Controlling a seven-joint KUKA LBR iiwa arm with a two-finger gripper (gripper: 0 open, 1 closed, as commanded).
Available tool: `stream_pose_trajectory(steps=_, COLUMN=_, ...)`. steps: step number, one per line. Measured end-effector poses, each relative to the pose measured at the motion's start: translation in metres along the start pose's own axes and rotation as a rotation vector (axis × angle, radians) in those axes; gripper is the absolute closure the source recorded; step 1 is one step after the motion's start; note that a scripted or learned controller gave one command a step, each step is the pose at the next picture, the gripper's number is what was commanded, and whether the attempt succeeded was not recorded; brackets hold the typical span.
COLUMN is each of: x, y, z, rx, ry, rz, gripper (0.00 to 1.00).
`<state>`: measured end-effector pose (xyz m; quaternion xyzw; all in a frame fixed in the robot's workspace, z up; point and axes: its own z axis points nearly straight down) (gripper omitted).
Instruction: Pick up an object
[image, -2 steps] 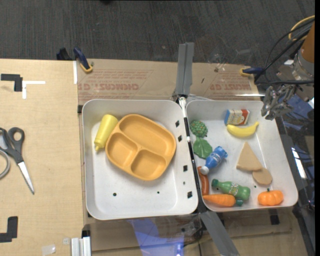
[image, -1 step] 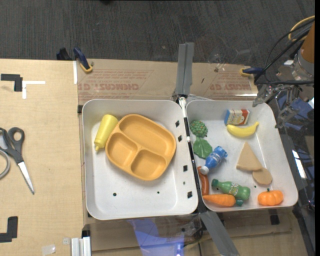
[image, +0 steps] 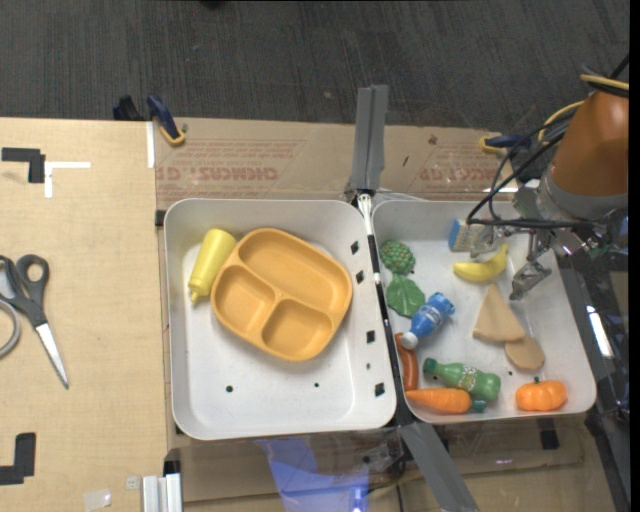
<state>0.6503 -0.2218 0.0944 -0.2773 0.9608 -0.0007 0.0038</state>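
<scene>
The robot's fingers (image: 510, 268) hang spread apart, holding nothing, above the right bin (image: 575, 330), just beside a toy banana (image: 480, 267). Near it lie two tan wedges (image: 497, 320), a small orange pumpkin (image: 541, 396), a green bottle (image: 462, 377) and a carrot (image: 438, 400). The left bin (image: 190, 390) holds a yellow divided plate (image: 282, 293).

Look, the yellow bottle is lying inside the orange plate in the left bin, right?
Not quite. In the camera view, the yellow bottle lies beside the orange plate, against its left edge, on the floor of the left bin, not inside the plate.
</scene>
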Motion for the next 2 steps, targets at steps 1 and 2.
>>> stream_pose_trajectory(steps=1, x=-0.002, y=-0.001, z=-0.012, rx=0.005, ry=-0.007, rz=0.001, gripper=1.0)
stream_pose_trajectory(steps=2, x=-0.041, y=0.138, z=-0.157, rx=0.0, ry=-0.001, rz=0.114, gripper=1.0)
